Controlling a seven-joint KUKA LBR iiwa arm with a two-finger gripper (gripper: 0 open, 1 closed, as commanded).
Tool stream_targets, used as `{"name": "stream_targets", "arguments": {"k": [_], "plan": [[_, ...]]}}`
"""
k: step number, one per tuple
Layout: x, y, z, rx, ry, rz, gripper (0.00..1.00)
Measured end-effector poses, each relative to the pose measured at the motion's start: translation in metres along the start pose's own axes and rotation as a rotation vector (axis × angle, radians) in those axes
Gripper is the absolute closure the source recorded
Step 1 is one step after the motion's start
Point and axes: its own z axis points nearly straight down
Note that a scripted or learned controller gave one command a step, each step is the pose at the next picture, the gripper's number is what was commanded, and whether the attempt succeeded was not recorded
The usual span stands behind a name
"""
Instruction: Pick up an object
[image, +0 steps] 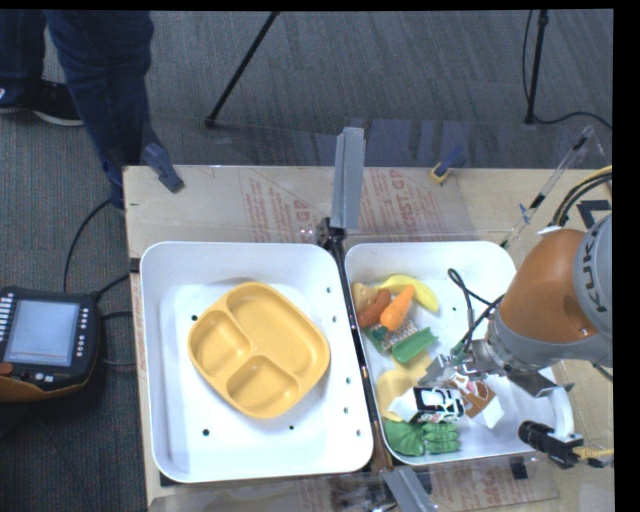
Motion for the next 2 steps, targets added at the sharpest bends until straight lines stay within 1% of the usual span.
{"name": "stream_targets", "arguments": {"k": [1,2], "plan": [[-0.002,-0.001,-0.008,0.002,0.002,0.01,1.0],[0.08,0.064,-0.101,-0.002,0.002,-0.029,1.0]]}}
